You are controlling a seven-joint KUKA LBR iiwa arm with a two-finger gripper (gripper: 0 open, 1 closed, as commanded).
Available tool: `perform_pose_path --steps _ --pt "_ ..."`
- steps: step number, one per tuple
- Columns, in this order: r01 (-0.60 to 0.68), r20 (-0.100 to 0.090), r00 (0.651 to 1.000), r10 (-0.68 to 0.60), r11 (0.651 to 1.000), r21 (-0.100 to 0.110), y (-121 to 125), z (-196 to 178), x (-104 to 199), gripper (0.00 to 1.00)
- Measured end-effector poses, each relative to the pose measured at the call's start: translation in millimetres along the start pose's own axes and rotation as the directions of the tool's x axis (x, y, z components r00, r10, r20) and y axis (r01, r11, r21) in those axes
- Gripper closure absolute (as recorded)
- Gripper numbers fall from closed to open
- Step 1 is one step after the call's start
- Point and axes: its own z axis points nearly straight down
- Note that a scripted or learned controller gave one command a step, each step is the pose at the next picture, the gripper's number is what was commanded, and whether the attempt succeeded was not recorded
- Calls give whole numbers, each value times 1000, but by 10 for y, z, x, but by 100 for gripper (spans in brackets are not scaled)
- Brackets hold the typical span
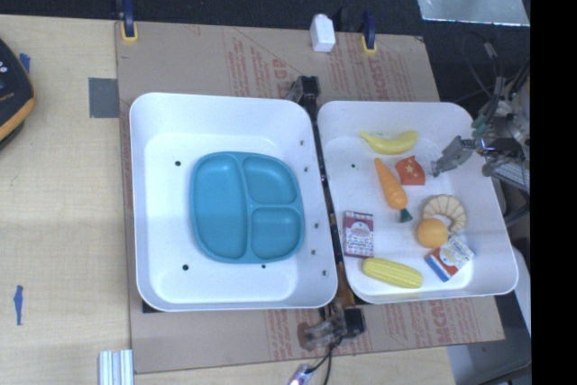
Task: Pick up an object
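The right white bin (pixel 487 284) holds the objects: a yellow banana (pixel 390 141), an orange carrot (pixel 390 183), a small red piece (pixel 411 170), a pale bread roll (pixel 446 208), an orange fruit (pixel 431 233), a corn cob (pixel 392 272), a red box (pixel 359 234) and a small red-and-white carton (pixel 449 258). My gripper (pixel 449 159) reaches in from the right edge over the bin's upper right part. It hangs just right of the red piece, apart from it, with nothing seen in it.
The left white bin (pixel 162 284) carries a blue divided plate (pixel 246 206). Both bins rest on brown cardboard held by clamps (pixel 127 17). A white block (pixel 322 32) sits at the cardboard's far edge. A yellow-black device (pixel 13 95) lies at the far left.
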Motion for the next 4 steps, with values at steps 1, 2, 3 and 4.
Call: perform_pose_path --steps 1,2,3,4 --pt "2 -1 1000 -2 1000 3 222 1193 603 0" --pt "4 2 1000 -4 1000 -1 239 1065 583 100" --pt "4 2 1000 -4 1000 2 230 1077 586 0" --pt "1 0 1000 -1 1000 2 232 1340 656 0"
